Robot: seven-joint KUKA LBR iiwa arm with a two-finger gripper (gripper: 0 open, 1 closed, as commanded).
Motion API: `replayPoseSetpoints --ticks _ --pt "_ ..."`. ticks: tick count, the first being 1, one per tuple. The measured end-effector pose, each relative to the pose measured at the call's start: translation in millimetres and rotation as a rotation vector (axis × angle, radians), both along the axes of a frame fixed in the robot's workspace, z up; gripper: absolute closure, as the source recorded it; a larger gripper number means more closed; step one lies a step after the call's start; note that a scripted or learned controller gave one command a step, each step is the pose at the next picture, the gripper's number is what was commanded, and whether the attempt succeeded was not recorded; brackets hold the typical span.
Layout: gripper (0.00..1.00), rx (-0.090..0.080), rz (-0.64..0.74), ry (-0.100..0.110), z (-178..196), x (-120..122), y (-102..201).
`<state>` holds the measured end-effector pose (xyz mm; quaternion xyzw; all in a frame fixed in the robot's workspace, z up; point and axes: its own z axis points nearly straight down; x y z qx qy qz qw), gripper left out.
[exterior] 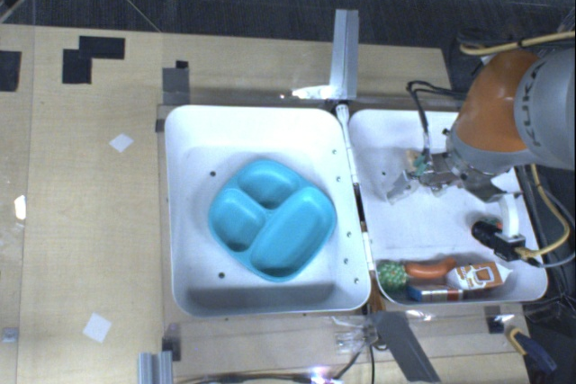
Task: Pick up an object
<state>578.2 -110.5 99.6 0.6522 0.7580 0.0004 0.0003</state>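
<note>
Toys (441, 274) lie in the right bin (387, 139); arm (504, 108) hangs above; cannot tell how the jaws stand; nothing picked up yet.

Arm over the right bin (387, 135)
Blue divided plate (272, 218) lies in left bin (184, 193); gripper (407, 178) hangs above toy food (441, 274)

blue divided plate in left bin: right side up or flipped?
Right side up: the blue plate shows three hollow compartments facing the camera, lying in the left bin.
</note>
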Motion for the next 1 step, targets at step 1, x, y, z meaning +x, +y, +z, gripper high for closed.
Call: replayPoseSetpoints --ticks 1 --pt "0.0 0.0 -0.017 -0.004 85.9 25.0 37.0"
